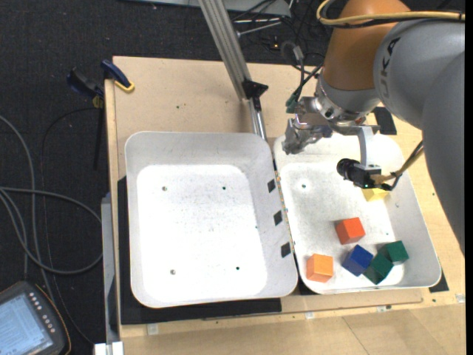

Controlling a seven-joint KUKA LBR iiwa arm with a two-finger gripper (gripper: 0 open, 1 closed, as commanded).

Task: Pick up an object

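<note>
I'd take the orange block (319, 267), front-left in the right bin (325, 198): likely light, stiff, flat-sided, so pinch 2 opposite faces. The tool (298, 140) hangs over that bin's far-left corner, well apart; open or closed, I cannot tell.

The gripper (294, 140) hangs over the far left corner of the right bin (314, 205). In the near part of this bin lie a red block (349, 230), an orange block (319, 267), a blue block (359, 259), a green block (397, 251) and a dark green block (379, 268). The blue one touches the dark green one. A yellow block (375, 193) lies farther, toward the right wall. The left bin (199, 220) stands just beside, on the wooden bench (170, 95).
</note>
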